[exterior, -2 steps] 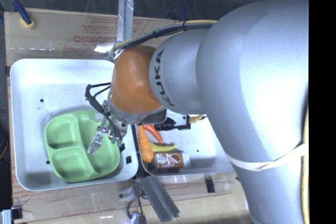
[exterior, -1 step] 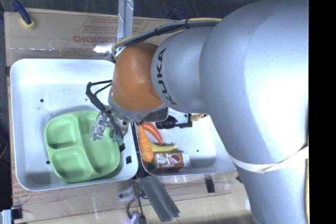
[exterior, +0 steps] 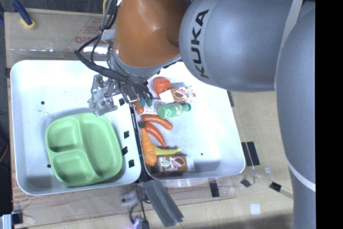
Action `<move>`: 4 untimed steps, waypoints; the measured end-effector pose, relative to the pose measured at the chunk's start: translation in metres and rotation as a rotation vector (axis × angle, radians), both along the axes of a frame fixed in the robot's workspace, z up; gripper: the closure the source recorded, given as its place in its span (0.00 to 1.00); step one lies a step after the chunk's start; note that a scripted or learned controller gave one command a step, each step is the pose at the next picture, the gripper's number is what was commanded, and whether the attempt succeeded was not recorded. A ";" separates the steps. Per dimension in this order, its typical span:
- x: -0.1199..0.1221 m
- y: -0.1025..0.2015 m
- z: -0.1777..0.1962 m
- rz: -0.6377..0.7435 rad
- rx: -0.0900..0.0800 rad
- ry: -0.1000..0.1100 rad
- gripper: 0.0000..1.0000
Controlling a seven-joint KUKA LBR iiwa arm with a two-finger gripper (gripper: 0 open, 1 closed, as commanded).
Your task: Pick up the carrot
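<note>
Arm: I see the grey KUKA arm (exterior: 241,29) coming in from the right, its orange band (exterior: 147,27) hanging over the seam between the two bins.
Gripper: the gripper (exterior: 104,98) sits just above the back corner of the green tray, over the left bin, tilted toward the divider.
Jaws: I can't tell their state from here (the metal parts blur together under the wrist), and I see nothing between them.
Carrot: the carrot (exterior: 147,148) lies in the right bin, tight against the divider wall, long axis running front to back, thick end toward the front, well apart from the gripper.
Left bin: the left bin (exterior: 32,83) holds a green tray (exterior: 83,148) with three compartments, sitting in its front half.
Right bin: the right bin (exterior: 214,137) holds a cluster along its left side: a red tomato-like piece (exterior: 161,84) at the back, a small printed packet (exterior: 182,95) beside it, a green bottle (exterior: 172,110) lying on its side, an orange-red pepper (exterior: 156,122) just behind the carrot, a yellow banana (exterior: 167,151) touching the carrot's side, and a brown box (exterior: 172,163) at the front.
Bench: a blue clip (exterior: 22,12) lies at the far left corner of the bench.
</note>
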State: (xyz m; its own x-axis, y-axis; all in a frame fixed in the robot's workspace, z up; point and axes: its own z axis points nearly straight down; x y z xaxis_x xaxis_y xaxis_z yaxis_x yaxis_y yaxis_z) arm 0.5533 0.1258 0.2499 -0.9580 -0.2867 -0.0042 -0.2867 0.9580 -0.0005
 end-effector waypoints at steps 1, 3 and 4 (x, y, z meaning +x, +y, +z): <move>-0.060 0.018 -0.028 0.313 -0.002 0.006 1.00; -0.051 0.094 -0.035 0.261 0.000 0.000 1.00; -0.050 0.095 -0.024 0.264 0.000 -0.003 1.00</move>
